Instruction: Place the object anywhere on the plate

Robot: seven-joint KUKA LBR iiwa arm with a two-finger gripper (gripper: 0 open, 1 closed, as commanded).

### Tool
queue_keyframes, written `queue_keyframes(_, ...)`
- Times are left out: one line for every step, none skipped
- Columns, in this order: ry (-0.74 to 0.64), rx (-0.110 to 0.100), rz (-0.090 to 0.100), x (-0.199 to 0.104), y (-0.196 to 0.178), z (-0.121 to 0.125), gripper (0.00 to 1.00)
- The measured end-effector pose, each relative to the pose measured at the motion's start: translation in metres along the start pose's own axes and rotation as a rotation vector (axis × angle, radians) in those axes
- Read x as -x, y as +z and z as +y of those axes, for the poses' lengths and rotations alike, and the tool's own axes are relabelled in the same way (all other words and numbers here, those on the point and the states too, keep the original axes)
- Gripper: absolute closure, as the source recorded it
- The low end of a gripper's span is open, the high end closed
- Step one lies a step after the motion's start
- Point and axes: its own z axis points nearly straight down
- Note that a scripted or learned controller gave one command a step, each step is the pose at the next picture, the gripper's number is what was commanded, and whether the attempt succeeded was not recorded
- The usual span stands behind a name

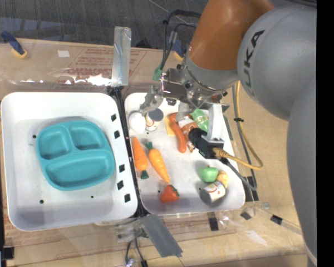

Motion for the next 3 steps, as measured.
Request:
queue_keyframes(-0.015,-0.007,-0.002,-0.004,-0.007,-0.001,1.0)
queue_keyframes(-0.257,-0.018,-0.002,-0.026,0.148,-0.019,1.0)
queue_keyframes(-0.199,-0.01,-0.001,-0.086,0.146,0.054,1.0)
